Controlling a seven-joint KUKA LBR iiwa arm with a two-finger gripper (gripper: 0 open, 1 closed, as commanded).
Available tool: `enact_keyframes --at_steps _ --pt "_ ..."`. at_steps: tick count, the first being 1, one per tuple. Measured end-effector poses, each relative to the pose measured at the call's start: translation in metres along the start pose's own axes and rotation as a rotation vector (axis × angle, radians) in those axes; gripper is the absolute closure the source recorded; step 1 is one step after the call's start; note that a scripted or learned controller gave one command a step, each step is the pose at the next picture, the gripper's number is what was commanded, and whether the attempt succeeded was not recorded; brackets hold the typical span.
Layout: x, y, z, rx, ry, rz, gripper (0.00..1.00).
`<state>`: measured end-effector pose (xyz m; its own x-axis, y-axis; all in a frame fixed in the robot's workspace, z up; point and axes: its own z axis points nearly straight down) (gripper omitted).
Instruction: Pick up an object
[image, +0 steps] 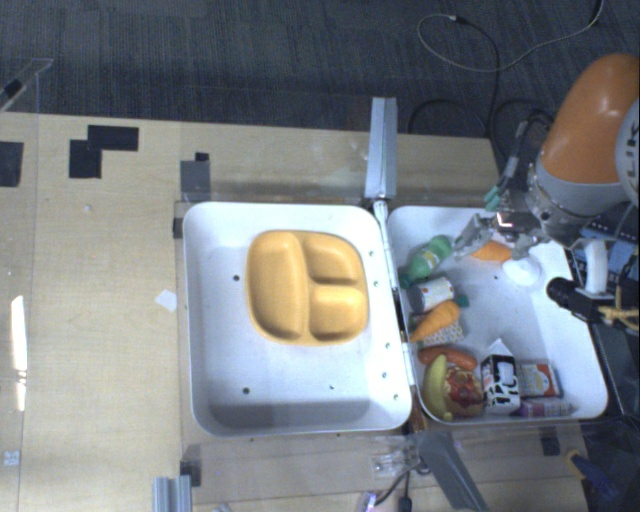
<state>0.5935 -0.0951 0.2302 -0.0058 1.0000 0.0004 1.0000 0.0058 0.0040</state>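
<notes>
Camera view: fixed overhead, slanted, both bins in frame.
Bench (90, 330): light wood top, black tape marks at the far left.
Left bin (215, 400): white, shallow, holds one yellow divided tray (305, 286) lying flat near the middle, toward the far side.
Right bin (575, 360): white, objects bunched along its left wall and near edge.
Divider (381, 150): grey metal rail between the bins, running to the far side.
Arm (592, 120): enters from the right, orange band over the far right corner of the right bin.
Gripper (497, 232): low over the far part of the right bin, fingers spread apart, nothing visibly clamped between them.
Orange piece (490, 253): just beside the gripper tips, on the bin floor; contact cannot be told.
Green object (428, 255): far left of the right bin, left of the gripper, apart from it.
Small can (433, 293): just near of the green object.
Carrot-like object (438, 322): near of the can, against the left wall.
Banana (436, 383): near left corner.
Red packet (462, 385): touching the banana's right side.
Carton (518, 380): near edge, right of the red packet.
</notes>
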Motion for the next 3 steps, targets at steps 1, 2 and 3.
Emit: enact_keyframes --at_steps 1,2,3 --pt "-0.024 0.026 0.033 -0.001 -0.001 0.025 0.00" --pt "-0.051 0.048 0.143 -0.005 -0.002 0.043 0.00" --pt "-0.071 0.075 0.134 0.004 0.000 0.050 0.00"
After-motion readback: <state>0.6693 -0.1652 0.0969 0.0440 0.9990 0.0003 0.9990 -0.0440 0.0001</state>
